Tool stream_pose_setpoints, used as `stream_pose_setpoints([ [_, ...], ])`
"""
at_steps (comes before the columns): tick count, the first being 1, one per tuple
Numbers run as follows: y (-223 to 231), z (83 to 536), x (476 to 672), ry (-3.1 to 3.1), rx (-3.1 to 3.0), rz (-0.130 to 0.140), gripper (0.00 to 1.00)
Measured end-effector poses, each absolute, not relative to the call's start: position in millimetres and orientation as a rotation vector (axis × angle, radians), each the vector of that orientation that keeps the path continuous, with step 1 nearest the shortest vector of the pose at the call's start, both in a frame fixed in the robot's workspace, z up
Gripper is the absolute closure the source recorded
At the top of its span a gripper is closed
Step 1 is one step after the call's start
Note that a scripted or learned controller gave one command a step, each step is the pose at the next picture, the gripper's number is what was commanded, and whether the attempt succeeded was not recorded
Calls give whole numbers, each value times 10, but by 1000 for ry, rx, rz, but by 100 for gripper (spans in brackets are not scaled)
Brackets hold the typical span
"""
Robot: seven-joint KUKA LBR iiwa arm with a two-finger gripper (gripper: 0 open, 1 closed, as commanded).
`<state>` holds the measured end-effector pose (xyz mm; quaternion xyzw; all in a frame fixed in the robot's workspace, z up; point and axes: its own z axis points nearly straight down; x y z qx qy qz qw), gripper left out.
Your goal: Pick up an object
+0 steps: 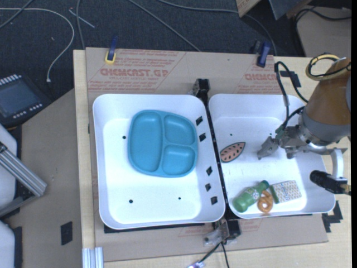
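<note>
gripper (273, 146) poised over the right bin (245, 111), nothing held.
its fingers are spread apart above bare white floor. a brown leaf-shaped piece (232, 151) is seen just to its left, near the divider; a green bottle (249, 197), an orange ring (265, 203) and a patterned packet (286, 191) are clustered at the near edge. a blue divided plate (163, 143) is set in the left bin (109, 166).

The grey arm (329, 105) enters from three o'clock, its orange band above the wrist, angling down toward nine o'clock. Its two-finger gripper (268, 148) hangs low, fingers (263, 151) pointing toward eight o'clock.
</note>
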<state>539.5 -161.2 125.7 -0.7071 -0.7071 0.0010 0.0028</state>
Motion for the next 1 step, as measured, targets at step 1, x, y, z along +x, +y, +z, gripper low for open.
stream_pose_setpoints([
  [1,-1616,1390,5408,-2220,-2221,-2,100],
])
